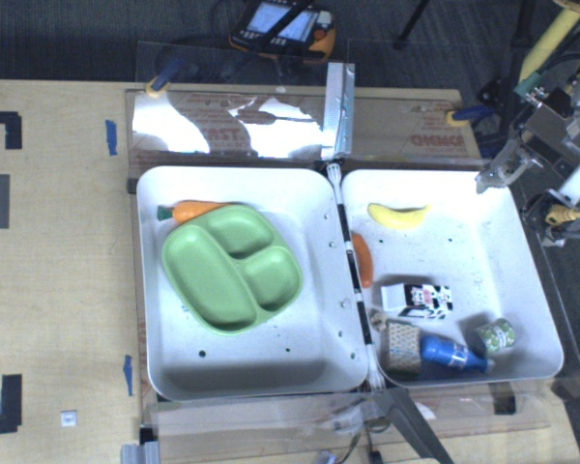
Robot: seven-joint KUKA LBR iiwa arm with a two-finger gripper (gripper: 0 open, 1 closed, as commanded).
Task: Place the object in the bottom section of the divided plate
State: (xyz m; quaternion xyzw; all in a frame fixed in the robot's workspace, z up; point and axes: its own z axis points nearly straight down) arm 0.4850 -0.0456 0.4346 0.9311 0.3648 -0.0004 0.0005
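A green divided plate (230, 265) lies in the left bin (271, 370), with nothing in its sections. An orange carrot (195, 211) rests against the plate's far left rim. The right bin (522, 259) holds a yellow banana (397, 216), an orange piece (362, 259) by the divider, a black-and-white carton (420, 299), a blue bottle (450, 354), a grey mesh item (401, 345) and a green patterned ball (496, 335). My gripper (491, 174) hangs over the right bin's far right corner, apart from all of these.
A raised ridge (349, 269) separates the two bins. A clear shiny panel (242, 114) and a metal post (338, 109) stand behind the left bin. Cables and arm hardware (561, 143) crowd the right side.
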